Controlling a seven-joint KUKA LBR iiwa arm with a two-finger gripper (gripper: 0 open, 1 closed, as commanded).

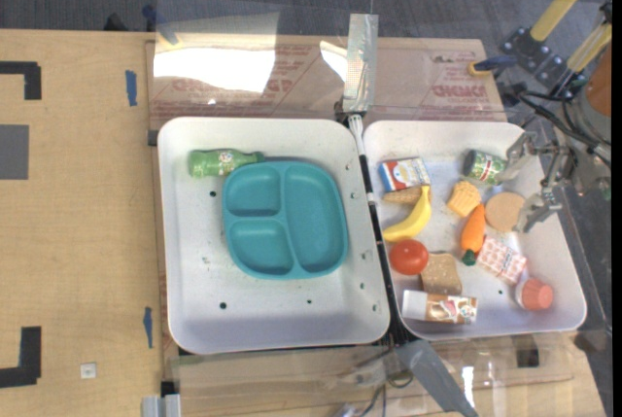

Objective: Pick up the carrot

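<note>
Rightmost, claw [540, 174] hanging over right edge of right bin [573, 281], metal fingers spread apart, clamped on nothing. Just left of lower fingertip, tan round disc [504, 211]. Touching disc's left side, carrot [472, 231], orange with green tip pointing down, lying near upright in middle of right bin, apart from claw. Above carrot, orange-yellow wedge [464, 198]; above and right of that, green can [484, 166] near bin's back wall. Below and right of carrot, pink patterned packet [501, 259], then red-capped small item [535, 294] toward front right corner. Left of carrot, yellow banana [412, 216] curving downward, with white, red and blue carton [403, 174] above. Below banana, red tomato [409, 257], beside brown bread slice [441, 273]. Along front wall, white box lying flat [439, 308]. Across central divider, left bin [185, 289] holding teal sectioned plate [287, 217] and green bottle [222, 161] lying on its side, just touching plate's back left corner. Both bins resting on tabletop [68, 211] of tan board marked with black and blue tape.
</note>
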